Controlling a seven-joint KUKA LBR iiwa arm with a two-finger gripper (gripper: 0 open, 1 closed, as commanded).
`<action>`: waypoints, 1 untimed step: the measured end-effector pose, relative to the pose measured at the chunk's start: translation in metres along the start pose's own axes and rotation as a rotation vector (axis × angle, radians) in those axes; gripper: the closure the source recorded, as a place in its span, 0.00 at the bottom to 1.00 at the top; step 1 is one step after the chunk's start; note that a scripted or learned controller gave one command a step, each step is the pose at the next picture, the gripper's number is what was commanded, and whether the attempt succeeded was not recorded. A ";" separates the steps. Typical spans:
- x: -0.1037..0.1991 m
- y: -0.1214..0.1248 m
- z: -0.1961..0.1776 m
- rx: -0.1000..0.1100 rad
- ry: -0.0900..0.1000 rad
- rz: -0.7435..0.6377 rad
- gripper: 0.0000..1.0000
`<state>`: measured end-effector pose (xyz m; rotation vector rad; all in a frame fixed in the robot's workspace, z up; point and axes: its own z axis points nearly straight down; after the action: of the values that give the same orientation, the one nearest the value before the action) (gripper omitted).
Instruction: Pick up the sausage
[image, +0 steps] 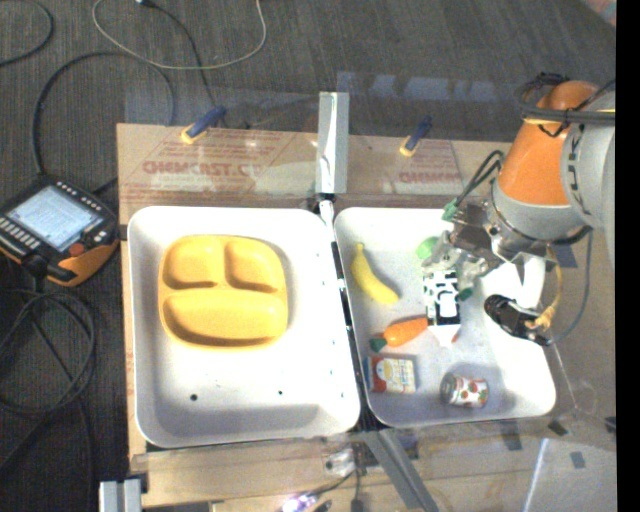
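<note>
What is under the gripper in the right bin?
The gripper hangs over the far middle of the right bin. A black-and-white carton shows just below it, and something green peeks out beside it. The gripper covers whatever else lies beneath.

Carton, carrot mid-bin obstacles

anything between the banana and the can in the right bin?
In the camera view, the carrot and the small red carton lie between the banana and the can, on the right bin's floor.
</note>
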<state>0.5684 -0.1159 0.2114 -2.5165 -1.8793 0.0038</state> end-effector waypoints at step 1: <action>-0.006 0.031 -0.041 0.001 -0.002 0.134 1.00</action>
<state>0.5964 -0.1309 0.2521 -2.6372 -1.7076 0.0074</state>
